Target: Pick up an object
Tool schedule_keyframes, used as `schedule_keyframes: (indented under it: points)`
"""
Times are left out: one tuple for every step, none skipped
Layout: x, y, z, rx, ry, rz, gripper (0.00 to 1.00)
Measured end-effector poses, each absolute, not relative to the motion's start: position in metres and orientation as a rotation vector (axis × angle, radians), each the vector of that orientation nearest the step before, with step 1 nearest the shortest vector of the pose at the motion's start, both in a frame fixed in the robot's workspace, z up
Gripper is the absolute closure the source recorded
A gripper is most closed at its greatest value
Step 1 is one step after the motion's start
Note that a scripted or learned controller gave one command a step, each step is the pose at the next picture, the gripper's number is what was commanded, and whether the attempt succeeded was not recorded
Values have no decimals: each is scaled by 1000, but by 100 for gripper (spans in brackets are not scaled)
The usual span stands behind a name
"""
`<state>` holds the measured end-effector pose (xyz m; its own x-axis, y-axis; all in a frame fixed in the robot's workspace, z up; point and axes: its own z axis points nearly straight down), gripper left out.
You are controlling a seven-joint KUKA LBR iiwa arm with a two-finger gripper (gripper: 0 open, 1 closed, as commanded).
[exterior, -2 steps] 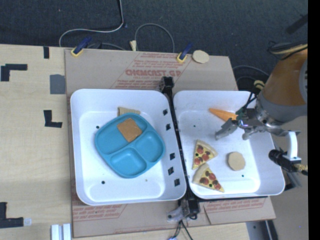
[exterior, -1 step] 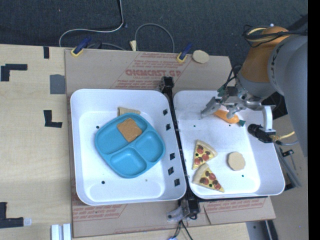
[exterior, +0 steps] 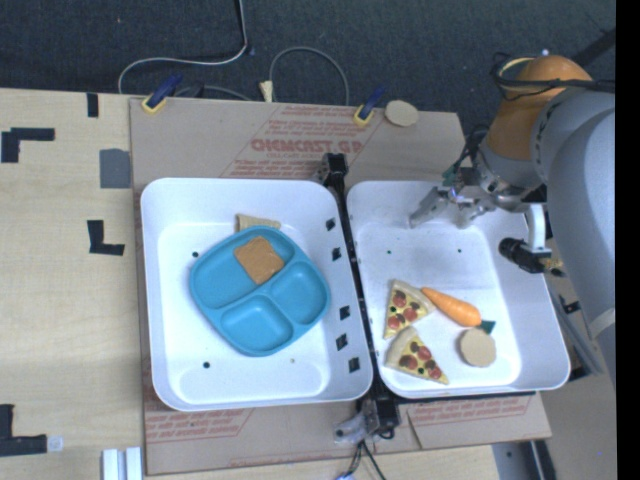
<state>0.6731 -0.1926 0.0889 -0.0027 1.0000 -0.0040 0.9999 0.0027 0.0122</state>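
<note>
Fingers (exterior: pixel 432 211) spread apart, holding nothing, over the right bin (exterior: pixel 520 368) on the cardboard-covered bench (exterior: pixel 300 143).

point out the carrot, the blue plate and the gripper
carrot (exterior: pixel 452 306), camera view, middle of its orange body
blue plate (exterior: pixel 255 320), camera view, bare lower compartment
gripper (exterior: pixel 440 206), camera view, midway between its fingertips over the right bin

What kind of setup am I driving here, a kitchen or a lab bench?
Most likely a lab test bench, not a kitchen. Two white bins sit on cardboard clamped to the bench, the food is toy pieces like the carrot and pizza slices, and loose cables trail behind.
</note>
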Motion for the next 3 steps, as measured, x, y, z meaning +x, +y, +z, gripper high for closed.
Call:
schedule_keyframes:
  points:
    - [579,-191,139,2227,2220,-5,0]
    - [600,-128,150,2215,2229,2,0]
    - [525,-148,150,2228,2221,-7,0]
